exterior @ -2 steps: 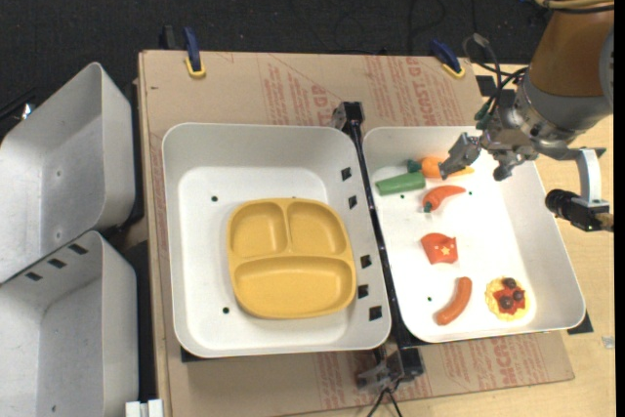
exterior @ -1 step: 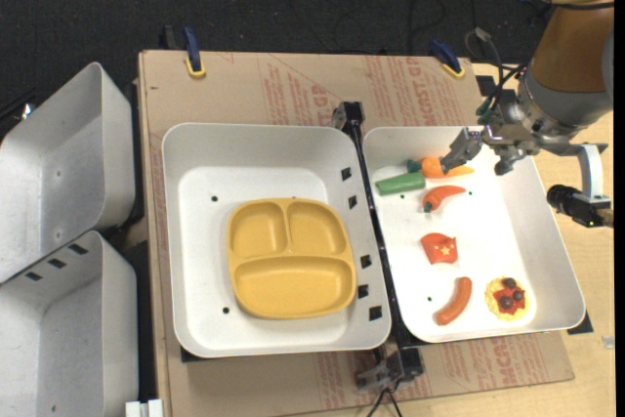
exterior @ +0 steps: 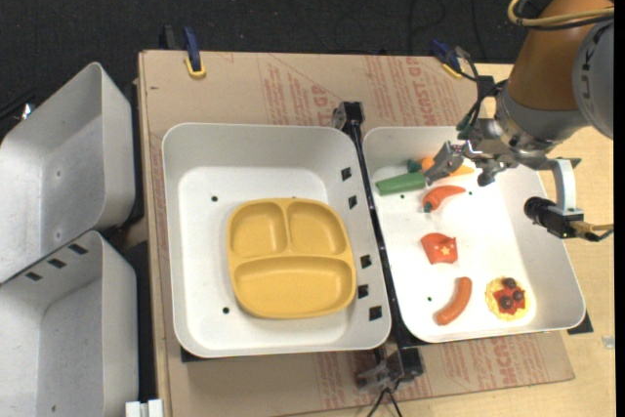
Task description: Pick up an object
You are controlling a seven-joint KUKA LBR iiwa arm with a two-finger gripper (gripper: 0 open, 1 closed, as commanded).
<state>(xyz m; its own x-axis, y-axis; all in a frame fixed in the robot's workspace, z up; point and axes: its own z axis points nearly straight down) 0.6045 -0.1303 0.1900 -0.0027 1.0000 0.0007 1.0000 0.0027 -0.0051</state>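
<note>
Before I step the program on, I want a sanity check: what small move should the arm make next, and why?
Probably a short descent. The gripper hovers over the right bin, by the green piece and the orange-red pepper, with nothing seen between its jaws.

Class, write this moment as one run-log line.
arm: over right bin far end | gripper: above green piece, orange chili | held: nothing seen | left bin: yellow tray

Green block, orange pepper, red piece, sausage, pizza slice; all in right bin
</note>
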